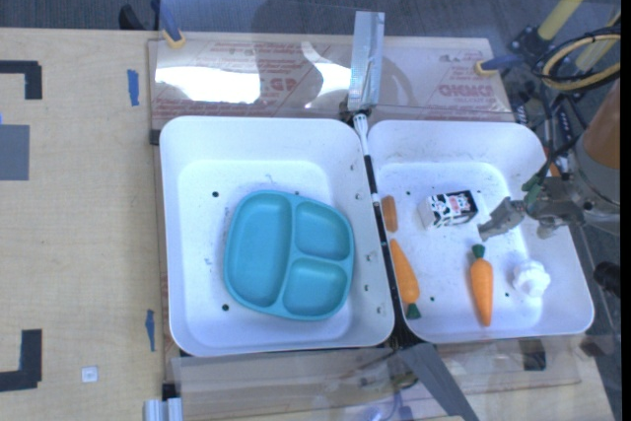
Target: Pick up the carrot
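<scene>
Hovering just above the carrot (480, 287), the claw (501, 218) spreads apart, holding nothing.

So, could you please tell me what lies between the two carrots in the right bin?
In the camera view, only bare white bin floor lies between the left carrot and the right carrot.

Two white bins (187, 148) sit on a pale wood desk (79, 212). The far one carries a turquoise plate (289, 254). Near the grey tool (515, 215): two orange, green-topped carrots (480, 289), a black-and-white patterned carton (452, 207), a white wad (530, 279).
</scene>
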Available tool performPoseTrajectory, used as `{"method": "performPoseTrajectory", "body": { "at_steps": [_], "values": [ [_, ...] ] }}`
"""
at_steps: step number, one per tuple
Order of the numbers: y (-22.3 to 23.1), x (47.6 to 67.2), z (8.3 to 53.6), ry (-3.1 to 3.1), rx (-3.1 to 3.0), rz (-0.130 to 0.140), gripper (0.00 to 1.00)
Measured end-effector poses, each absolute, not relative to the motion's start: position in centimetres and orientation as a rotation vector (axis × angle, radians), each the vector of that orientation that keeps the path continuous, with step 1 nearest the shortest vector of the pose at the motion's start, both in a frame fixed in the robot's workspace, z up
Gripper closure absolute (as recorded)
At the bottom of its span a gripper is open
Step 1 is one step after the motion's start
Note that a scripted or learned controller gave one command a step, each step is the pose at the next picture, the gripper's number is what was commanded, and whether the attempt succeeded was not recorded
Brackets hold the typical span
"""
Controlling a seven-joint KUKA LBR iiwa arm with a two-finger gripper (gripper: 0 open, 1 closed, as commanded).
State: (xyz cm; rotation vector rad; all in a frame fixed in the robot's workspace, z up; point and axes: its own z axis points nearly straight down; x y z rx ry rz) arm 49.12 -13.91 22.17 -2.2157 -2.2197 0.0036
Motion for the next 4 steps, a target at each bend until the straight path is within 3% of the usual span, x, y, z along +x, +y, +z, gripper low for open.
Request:
{"method": "performPoseTrajectory", "body": {
  "at_steps": [1,2,3,4],
  "values": [
    [-12.9,49.9,9.1,-2.185,-2.256,-0.001,0.00],
    [-12.9,49.9,9.8,-2.183,-2.257,0.001,1.00],
    [-12.9,50.0,10.6,-2.182,-2.258,0.002,1.00],
    [-6.7,52.8,18.3,-1.748,-2.609,0.001,1.00]
  ]
}}
